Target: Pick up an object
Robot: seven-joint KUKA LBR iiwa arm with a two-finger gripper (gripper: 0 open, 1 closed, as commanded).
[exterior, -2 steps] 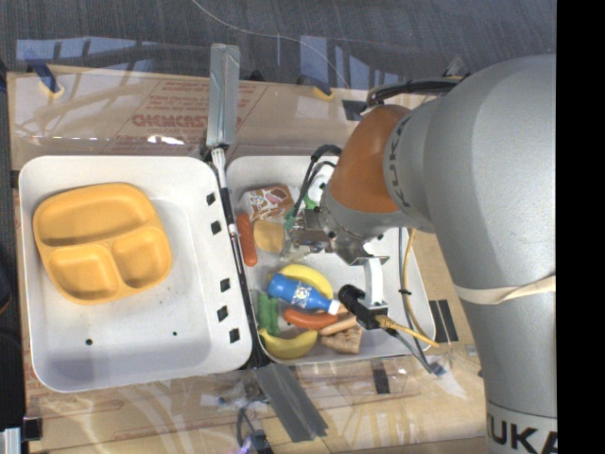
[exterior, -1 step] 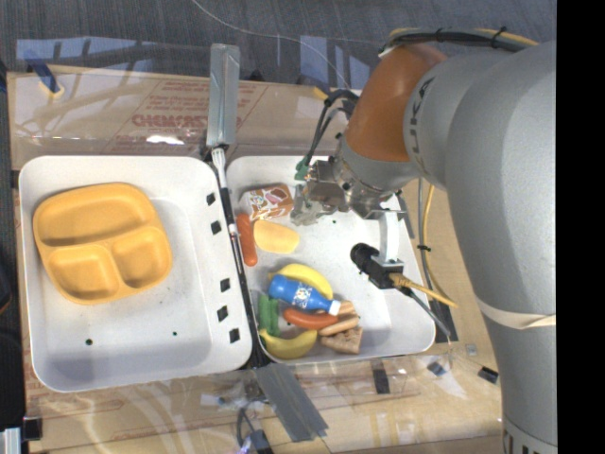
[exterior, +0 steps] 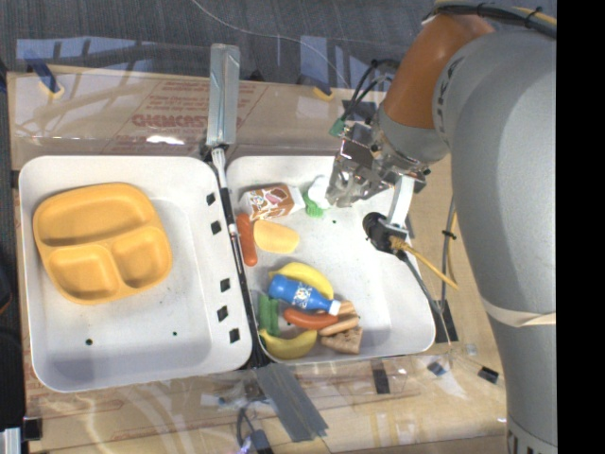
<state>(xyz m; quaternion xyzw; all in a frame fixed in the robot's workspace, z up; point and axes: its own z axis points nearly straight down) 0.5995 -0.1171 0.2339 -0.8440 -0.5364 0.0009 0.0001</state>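
Note:
My gripper (exterior: 348,193) hangs over the back of the right bin (exterior: 397,291), its fingers open with nothing between them. Just to its left lies a small white and green object (exterior: 315,202), close to the left fingertip. Further left are a brown and white packet (exterior: 267,200), a red sausage (exterior: 248,240) and a pale yellow piece (exterior: 275,236). At the bin's front sits a heap: a banana (exterior: 304,276), a blue bottle (exterior: 302,297), a red pepper (exterior: 308,319), a second yellow fruit (exterior: 288,344) and a brown waffle piece (exterior: 343,335).
The left bin (exterior: 123,348) holds a yellow divided tray (exterior: 96,240). A metal divider (exterior: 223,93) runs between the bins at the back. The grey arm (exterior: 501,159) fills the right side, with a black fitting (exterior: 378,231) hanging over the right bin.

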